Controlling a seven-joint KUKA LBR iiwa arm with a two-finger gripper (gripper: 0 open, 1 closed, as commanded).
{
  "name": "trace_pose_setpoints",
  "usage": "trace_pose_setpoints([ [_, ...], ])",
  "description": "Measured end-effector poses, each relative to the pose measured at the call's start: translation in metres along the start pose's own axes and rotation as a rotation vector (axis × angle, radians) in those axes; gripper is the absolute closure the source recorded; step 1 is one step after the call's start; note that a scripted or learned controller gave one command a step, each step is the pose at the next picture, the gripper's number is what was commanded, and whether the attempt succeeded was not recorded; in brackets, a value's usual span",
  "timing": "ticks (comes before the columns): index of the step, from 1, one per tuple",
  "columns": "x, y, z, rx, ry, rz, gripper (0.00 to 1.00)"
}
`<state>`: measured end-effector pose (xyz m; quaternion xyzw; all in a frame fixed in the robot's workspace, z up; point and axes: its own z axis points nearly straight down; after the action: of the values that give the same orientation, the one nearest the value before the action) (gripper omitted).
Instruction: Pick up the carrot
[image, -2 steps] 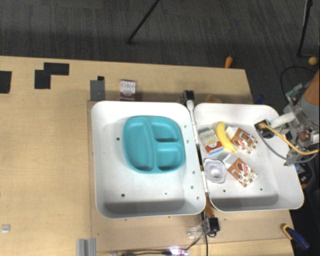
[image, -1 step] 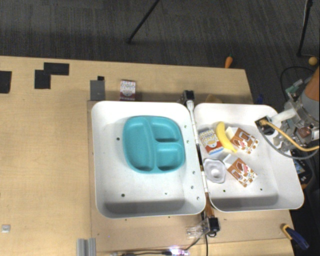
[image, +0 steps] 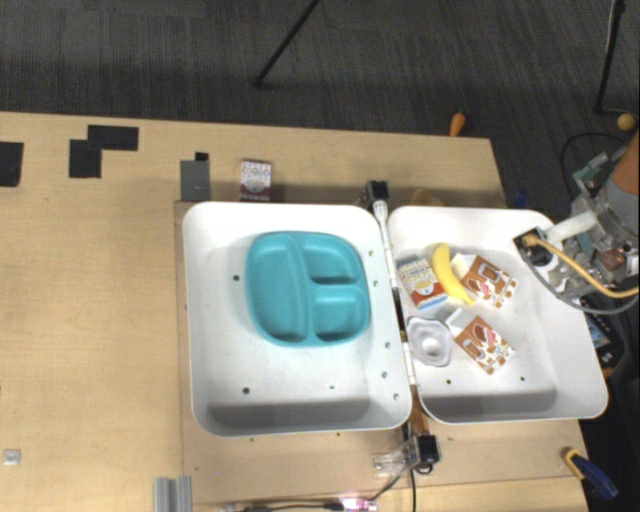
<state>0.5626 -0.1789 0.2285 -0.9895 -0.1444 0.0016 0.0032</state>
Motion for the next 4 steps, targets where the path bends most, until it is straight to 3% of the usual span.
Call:
trace_pose_setpoints([
  [4, 0.007, -0.005, -0.043, 0.006, 0.002, -0.051, 1.00],
])
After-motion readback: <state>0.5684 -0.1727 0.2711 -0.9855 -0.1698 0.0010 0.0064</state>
